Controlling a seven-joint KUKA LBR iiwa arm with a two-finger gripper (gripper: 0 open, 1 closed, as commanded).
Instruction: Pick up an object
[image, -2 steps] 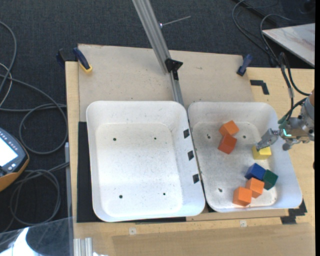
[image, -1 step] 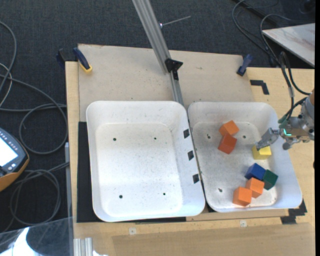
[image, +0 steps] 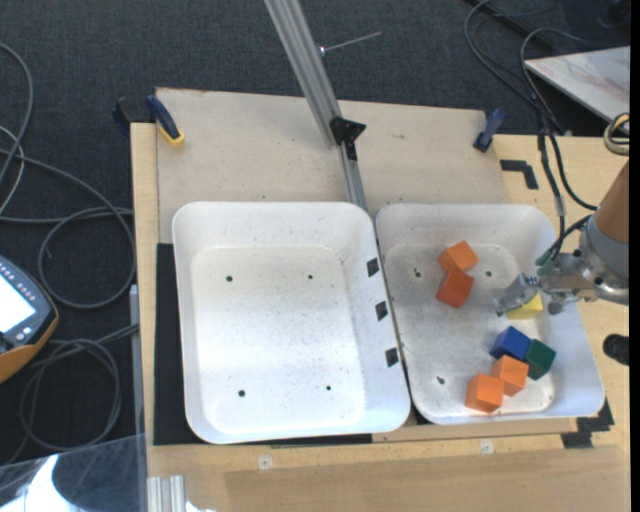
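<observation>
Orange cubes, near rim: two (image: 497, 383) sitting touching at the right bin's (image: 420, 395) front edge, w/ a blue cube (image: 511, 342) and green cube (image: 541, 357) packed just behind.
Yellow block: (image: 529, 305) lying mid-bin toward the right wall, directly under the gripper's tip; looking like the likely pick target.
Gripper: (image: 525, 292) hovering low over that yellow block, arm reaching in from the right; how far it is spread, and whether anything is in its grasp, cannot be told from this angle.
Orange pair, further back: (image: 457, 272) two cubes touching, well apart from the tool.
Left bin: (image: 190, 330) lying beside, across the divider.
Risk: yellow block is partly hidden, so the pincer may be closing off-centre and knocking it toward the blue cube; tight cluster nearby is leaving little room.
</observation>
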